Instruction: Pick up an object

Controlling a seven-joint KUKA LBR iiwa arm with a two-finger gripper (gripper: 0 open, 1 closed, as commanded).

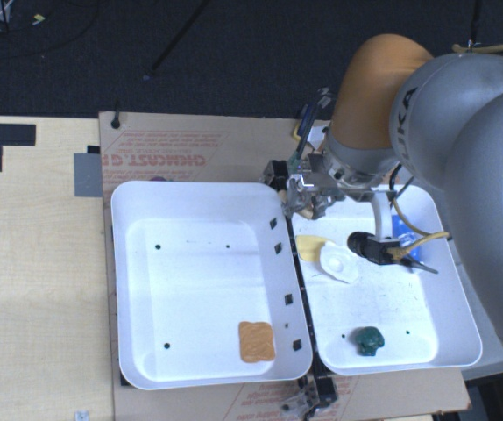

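Note:
My gripper (309, 203) hangs over the far left corner of the right bin (462, 340), close to the wall shared with the left bin. Just in front of it lie a yellow piece (310, 247) and a white rounded piece (340, 264), touching each other. A blue object (401, 232) lies further right, partly hidden behind the arm's fittings. Near the front of the right bin rests a dark green lump (369, 340). In the left bin (129, 235) a tan-orange square pad (256, 341) lies flat near the front right corner.
The grey arm with its orange band (374, 95) covers the right bin's far right part. Both bins sit on a cardboard sheet (190, 147) on a pale wooden bench (32, 279). Dark floor with cables lies beyond.

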